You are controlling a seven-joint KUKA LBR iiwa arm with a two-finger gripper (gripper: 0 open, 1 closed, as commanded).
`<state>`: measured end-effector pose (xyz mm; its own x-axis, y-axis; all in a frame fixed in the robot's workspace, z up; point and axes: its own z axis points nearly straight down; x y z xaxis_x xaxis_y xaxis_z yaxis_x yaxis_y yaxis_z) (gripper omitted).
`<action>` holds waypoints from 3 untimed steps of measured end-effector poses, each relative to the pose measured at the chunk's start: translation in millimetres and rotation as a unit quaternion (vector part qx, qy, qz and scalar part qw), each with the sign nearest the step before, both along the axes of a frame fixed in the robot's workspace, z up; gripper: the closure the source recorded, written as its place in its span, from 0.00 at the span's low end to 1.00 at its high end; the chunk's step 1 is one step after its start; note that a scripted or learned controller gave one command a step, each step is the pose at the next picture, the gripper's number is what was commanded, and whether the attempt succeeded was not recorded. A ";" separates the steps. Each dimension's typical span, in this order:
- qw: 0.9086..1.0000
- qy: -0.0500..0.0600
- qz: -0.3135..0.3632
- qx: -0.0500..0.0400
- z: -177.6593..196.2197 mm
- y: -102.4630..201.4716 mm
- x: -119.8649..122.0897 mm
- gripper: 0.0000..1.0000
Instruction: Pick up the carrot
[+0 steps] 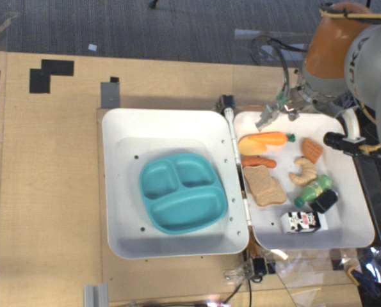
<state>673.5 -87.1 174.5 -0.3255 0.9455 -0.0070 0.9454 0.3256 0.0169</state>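
Carrot [264, 141] lies above sausage [259, 162] and bread [264, 187], uncovered

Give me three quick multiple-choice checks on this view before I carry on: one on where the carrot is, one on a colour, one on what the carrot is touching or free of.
1. Where does the carrot lie?
A. In the right bin, near its far left corner
B. On the tray
C. On the bench outside the bins

2. What colour is the divided tray in the left bin?
A. Red
B. Teal
C. Yellow

3. How is the carrot placed?
A. Standing upright
B. Lifted clear of the bin
C. Lying flat on the bin floor

Answers:
1 A: it sits by the divider at the far end of the right bin.
2 B: the tray is plainly teal against the white bin.
3 C: it lies lengthwise on the floor, with the gripper beyond it at the bin's far edge.
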 end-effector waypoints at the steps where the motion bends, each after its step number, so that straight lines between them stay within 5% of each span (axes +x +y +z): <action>1: 1.000 -0.003 0.006 -0.002 -80.0 -23.8 -24.1 0.00; 2: 0.996 -0.003 0.093 -0.007 -78.7 -12.9 -19.4 0.00; 3: 1.000 0.010 0.009 0.001 -85.4 -3.9 -3.4 0.00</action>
<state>670.1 -91.0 89.1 -0.3421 0.9397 0.0003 0.9397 0.3421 -0.0009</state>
